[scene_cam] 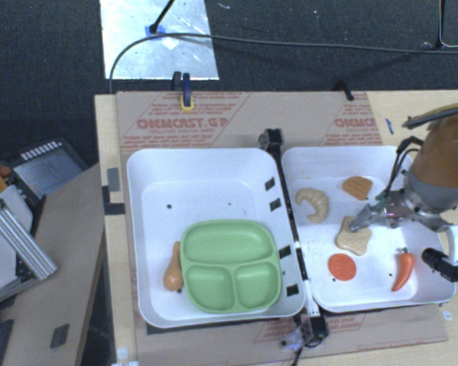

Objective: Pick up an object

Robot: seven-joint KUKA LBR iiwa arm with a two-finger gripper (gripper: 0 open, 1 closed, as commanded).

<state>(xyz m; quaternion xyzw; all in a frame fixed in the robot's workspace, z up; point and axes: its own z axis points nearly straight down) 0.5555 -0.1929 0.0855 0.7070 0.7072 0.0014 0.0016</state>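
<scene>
Tan cookie-shaped toy [354,239] in right bin [373,297], mid-floor, near orange disc [341,266] | claw [366,219] at its top edge, open/shut: can't tell | prob light, stiff, flat, smooth | grip across narrow waist, edges may slip

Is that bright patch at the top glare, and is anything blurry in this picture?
In the camera view, the metal sheet glares under overhead light; both white bins look evenly lit with soft shadows; the arm at the right edge looks slightly blurred.
</scene>
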